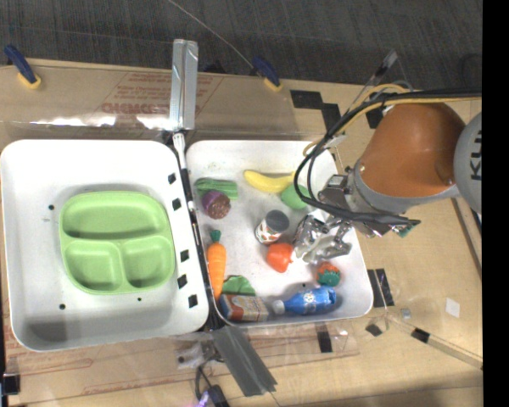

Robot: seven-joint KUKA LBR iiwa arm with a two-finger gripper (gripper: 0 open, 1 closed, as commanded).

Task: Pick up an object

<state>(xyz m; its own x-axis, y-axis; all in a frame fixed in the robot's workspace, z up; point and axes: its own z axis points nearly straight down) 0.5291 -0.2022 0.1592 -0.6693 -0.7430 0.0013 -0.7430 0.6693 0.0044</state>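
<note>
Two shallow white plastic bins point(17, 227) sit side by side, one with a light green three-compartment tray point(116, 242), the other with a yellow banana point(267, 181), an orange carrot point(215, 263), a blue bottle point(310, 301) and an orange-red round toy point(279, 257).

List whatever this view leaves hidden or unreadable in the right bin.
- Gripper: finger state unreadable; a metallic blur from above.
- Green item beside the banana: partly covered by cables and the wrist.
- Blue bottle: label too small to read.
- Packet by the carrot: print unreadable.
</note>
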